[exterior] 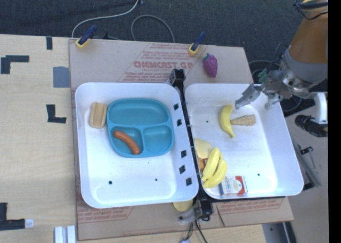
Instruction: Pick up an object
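Even, bright overhead light washes the two white bins (266, 146), whose surfaces run close to overexposed. Shadows are soft and short, pooling beneath the blue plate (154, 114). The dark floor (213, 2) loses detail. Fine detail is soft and slightly grainy throughout.

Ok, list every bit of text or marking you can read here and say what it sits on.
Red printed lettering on the brown cardboard sheet behind the bins: too blurred to read with confidence.
Red print on that sheet's front edge, under the left bin: too small to read.
Small carton in the right bin's front corner: red and blue label, not legible.
Black angular marks on the wooden bench: shapes, not letters.
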